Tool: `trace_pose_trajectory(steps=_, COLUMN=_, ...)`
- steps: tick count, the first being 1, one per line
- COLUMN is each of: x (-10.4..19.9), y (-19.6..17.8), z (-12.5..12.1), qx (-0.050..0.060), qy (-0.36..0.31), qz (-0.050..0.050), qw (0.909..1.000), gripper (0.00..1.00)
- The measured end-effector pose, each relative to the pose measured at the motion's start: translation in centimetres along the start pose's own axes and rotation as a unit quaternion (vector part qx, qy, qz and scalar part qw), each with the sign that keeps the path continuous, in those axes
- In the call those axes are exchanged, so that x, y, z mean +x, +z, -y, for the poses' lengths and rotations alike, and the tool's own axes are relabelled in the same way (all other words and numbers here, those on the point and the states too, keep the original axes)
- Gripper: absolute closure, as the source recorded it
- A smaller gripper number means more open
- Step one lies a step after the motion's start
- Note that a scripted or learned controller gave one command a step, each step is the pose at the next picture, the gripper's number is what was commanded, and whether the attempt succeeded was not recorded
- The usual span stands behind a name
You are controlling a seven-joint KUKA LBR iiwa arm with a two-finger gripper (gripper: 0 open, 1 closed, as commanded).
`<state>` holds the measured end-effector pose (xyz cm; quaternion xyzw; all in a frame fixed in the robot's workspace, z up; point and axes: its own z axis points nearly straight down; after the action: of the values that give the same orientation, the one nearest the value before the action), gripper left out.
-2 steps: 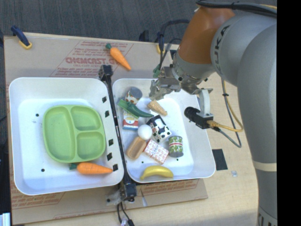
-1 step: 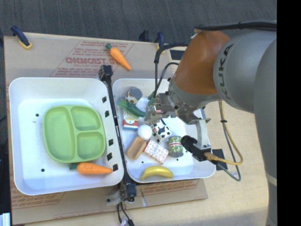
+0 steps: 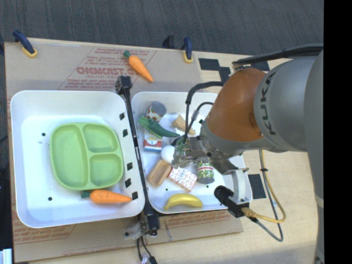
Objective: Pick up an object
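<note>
My gripper (image 3: pixel 185 150) hangs low over the middle of the right bin (image 3: pixel 242 187), under the orange wrist band. Just beneath and around it lie a white egg (image 3: pixel 166 152), a red-and-white patterned packet (image 3: pixel 182 179) and a small green can (image 3: pixel 205 172). A tan bread piece (image 3: pixel 159 172) lies to the left and a yellow banana (image 3: pixel 184 201) sits at the bin's front. Farther back are a green vegetable (image 3: pixel 157 127), a red box (image 3: pixel 152 142), a grey tin (image 3: pixel 157 110) and a tan piece (image 3: pixel 180 124). The arm hides the bin's right part.
The left bin (image 3: pixel 25 125) bears a green divided plate (image 3: pixel 87 154) and an orange carrot (image 3: pixel 110 197) at its front. Another carrot (image 3: pixel 141 67) lies on the cardboard behind the bins. A black clip bar (image 3: pixel 132 142) runs between the bins. Cables trail at the right front.
</note>
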<state>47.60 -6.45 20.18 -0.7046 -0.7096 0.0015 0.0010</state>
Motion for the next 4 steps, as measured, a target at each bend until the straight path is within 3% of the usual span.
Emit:
trace_pose_trajectory(steps=1, x=0.0, y=-1.1, z=-0.1, qx=-0.001, qy=-0.003, qz=0.001, qw=1.0, gripper=1.0)
trace_pose_trajectory(steps=2, x=-5.7, y=-7.8, z=-3.8, qx=-0.002, qy=0.001, qz=0.0, qw=1.0, gripper=1.0)
trace_pose_trajectory(steps=3, x=-7.0, y=-0.8, z=-8.4, qx=0.001, qy=0.001, qz=0.0, qw=1.0, gripper=1.0)
trace_pose_trajectory(steps=4, x=-6.6, y=-0.4, z=-6.5, qx=0.0, qy=0.001, qz=0.0, qw=1.0, gripper=1.0)
